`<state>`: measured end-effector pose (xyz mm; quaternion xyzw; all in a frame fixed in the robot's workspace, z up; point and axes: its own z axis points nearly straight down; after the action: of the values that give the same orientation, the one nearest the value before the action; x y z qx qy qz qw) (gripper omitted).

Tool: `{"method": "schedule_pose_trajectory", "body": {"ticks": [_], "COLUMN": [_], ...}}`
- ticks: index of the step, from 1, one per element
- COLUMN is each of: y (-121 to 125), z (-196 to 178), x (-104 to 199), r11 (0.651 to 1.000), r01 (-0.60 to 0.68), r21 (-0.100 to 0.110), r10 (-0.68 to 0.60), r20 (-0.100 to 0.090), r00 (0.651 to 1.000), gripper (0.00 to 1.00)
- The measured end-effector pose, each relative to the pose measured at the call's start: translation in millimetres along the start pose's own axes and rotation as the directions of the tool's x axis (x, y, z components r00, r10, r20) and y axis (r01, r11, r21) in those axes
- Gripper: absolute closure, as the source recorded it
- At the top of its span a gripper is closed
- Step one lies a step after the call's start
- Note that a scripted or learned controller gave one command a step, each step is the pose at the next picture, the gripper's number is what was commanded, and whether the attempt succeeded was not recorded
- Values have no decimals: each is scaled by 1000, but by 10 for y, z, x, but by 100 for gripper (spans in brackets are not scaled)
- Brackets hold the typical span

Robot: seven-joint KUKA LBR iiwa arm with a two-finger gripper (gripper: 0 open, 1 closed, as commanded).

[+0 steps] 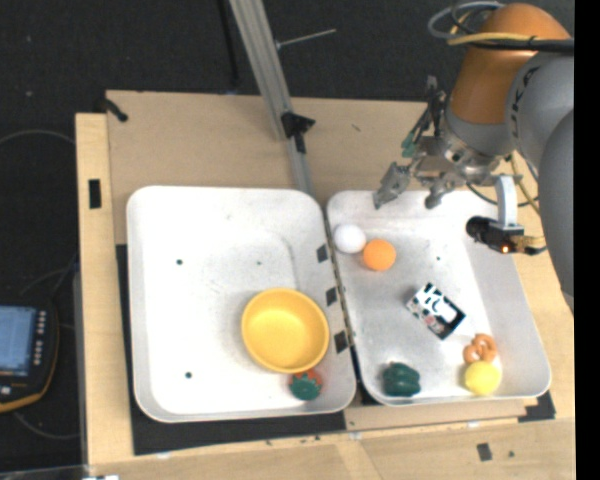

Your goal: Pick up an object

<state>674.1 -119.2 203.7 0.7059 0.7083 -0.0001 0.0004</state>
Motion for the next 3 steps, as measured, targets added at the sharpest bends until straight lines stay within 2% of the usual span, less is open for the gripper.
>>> {"method": "schedule_pose_trajectory", "body": {"ticks": [1, 3], "y": [-1, -76], "z": [-1, 1046], "x": [-3, -138], "r11": [1000, 1000], "r01": [0, -6], "r21": [0, 1], "r10": [0, 6], "r20": [1, 5], "r00": [1000, 1000], "gripper": [0, 0]}}
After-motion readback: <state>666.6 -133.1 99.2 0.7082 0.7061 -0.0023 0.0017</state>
